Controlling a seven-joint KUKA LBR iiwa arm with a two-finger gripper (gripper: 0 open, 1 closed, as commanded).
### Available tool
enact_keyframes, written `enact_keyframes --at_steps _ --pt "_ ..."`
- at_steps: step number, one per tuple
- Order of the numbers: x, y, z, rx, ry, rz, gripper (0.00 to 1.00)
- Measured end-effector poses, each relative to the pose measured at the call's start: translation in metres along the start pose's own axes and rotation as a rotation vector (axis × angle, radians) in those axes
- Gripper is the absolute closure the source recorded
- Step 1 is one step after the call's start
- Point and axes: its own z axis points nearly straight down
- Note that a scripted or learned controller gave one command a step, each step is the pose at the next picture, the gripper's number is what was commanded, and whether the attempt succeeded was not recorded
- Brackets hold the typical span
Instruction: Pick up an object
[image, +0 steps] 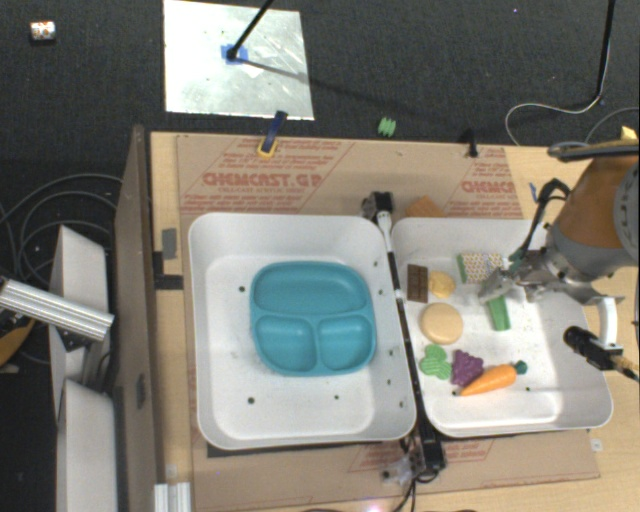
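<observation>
Right bin (575, 405): lying in it are a carrot (490, 379), purple grapes (465, 366), a small green item (434, 361), a cream round piece (441, 323), a brown block (417, 283) and a green stick (498, 314). The gripper (500, 286) is hovering over the stick, partly covering a speckled item (478, 265); whether it is gripping anything cannot be told. Left bin (230, 400): holding a teal divided tray (312, 317). The arm (600, 225) is running off the right edge.

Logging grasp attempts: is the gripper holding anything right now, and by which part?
Cannot be told. The gripper sits just above the green stick in the right bin.
</observation>
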Motion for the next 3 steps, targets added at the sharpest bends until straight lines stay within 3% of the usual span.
enact_keyframes --at_steps 1,2,3 --pt "0.000 0.001 -0.011 -0.004 -0.001 -0.002 1.00" --pt "0.000 0.001 -0.011 -0.003 -0.001 -0.003 0.00" --pt "0.021 -0.007 0.017 0.015 0.006 0.001 0.00"
